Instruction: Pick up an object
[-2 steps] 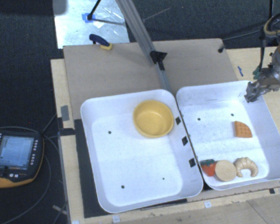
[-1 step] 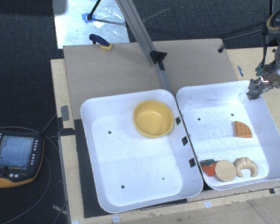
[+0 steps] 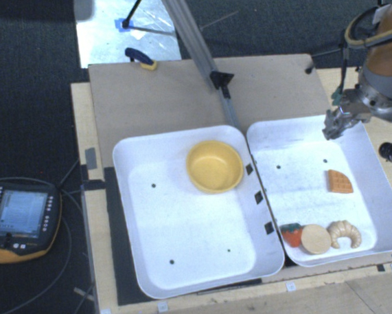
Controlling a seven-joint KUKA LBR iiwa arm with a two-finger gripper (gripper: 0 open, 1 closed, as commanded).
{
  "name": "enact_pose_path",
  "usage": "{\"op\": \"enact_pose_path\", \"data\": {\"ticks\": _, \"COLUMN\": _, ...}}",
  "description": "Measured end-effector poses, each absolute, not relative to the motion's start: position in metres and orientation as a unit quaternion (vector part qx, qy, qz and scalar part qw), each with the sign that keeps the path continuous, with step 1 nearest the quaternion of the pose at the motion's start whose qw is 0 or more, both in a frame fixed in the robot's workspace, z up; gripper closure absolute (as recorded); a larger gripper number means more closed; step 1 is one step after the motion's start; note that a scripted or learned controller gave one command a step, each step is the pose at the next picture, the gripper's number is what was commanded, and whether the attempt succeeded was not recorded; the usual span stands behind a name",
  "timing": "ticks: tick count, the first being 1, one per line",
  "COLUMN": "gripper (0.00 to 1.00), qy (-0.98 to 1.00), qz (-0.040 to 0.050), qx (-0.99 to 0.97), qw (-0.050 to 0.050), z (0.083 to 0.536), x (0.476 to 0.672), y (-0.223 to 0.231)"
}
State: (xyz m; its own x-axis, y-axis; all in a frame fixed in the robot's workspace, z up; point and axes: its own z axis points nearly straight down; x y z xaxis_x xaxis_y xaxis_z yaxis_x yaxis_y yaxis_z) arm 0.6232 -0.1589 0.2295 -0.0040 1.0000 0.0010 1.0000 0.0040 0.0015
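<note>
In the right bin [image 3: 298,143] lie an orange waffle piece [image 3: 338,182] near the right wall and, along the front edge, a red and green tomato-like piece [image 3: 292,234], a round tan slice [image 3: 315,238] and a croissant [image 3: 345,233]. A yellow bowl [image 3: 214,165] sits at the back right of the left bin [image 3: 154,219]. My gripper [image 3: 334,128] hangs over the right bin's back right corner, well behind the waffle piece, with nothing seen between its fingers.
The arm [image 3: 384,66] comes in from the right above the bin's far corner. A metal pole [image 3: 195,39] slants over the board behind the bins. A teach pendant [image 3: 16,218] lies on the floor at left.
</note>
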Motion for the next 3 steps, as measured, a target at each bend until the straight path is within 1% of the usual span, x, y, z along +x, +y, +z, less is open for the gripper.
{"op": "enact_pose_path", "data": {"ticks": 1, "gripper": 1.00, "qy": 0.709, "qz": 0.0006, "qx": 0.705, "qw": 0.000, "z": 0.221, "x": 0.620, "y": -0.103}}
{"op": "enact_pose_path", "data": {"ticks": 2, "gripper": 1.00, "qy": 0.709, "qz": 0.0010, "qx": 0.705, "qw": 0.000, "z": 0.230, "x": 0.616, "y": -0.045}}
{"op": "enact_pose_path", "data": {"ticks": 3, "gripper": 1.00, "qy": 0.709, "qz": 0.0010, "qx": 0.706, "qw": 0.000, "z": 0.239, "x": 0.602, "y": 0.006}}
